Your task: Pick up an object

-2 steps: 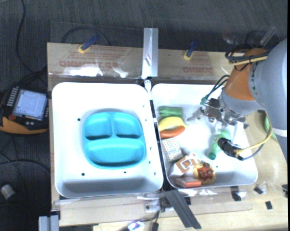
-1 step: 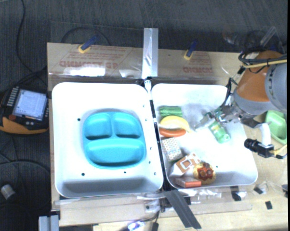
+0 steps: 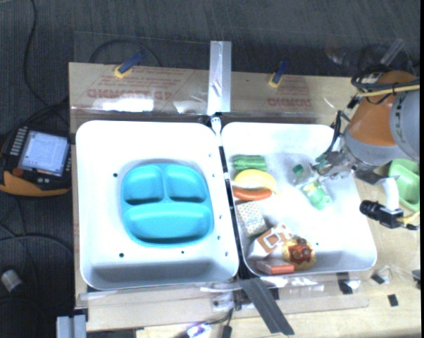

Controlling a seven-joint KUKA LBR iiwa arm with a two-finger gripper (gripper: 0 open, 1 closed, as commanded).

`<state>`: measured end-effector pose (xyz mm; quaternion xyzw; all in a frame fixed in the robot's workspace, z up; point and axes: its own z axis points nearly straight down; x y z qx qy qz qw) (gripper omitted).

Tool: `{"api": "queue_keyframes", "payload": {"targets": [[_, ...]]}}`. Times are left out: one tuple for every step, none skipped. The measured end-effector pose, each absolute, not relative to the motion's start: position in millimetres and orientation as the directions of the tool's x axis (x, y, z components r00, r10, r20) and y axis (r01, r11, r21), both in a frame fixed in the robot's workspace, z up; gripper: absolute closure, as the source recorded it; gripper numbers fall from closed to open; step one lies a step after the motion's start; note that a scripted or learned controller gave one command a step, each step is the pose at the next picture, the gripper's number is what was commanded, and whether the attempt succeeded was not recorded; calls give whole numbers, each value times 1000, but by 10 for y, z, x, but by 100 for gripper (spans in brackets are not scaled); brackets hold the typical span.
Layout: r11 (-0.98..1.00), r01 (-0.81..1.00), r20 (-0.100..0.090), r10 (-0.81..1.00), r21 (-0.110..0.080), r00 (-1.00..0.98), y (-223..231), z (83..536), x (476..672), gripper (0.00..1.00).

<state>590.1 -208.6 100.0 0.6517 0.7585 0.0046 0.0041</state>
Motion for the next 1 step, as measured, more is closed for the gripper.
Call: {"api": "queue_keyframes", "payload": {"targets": [[136,991,0,991,-2,-136,-1197,1922,5916,100]]}}
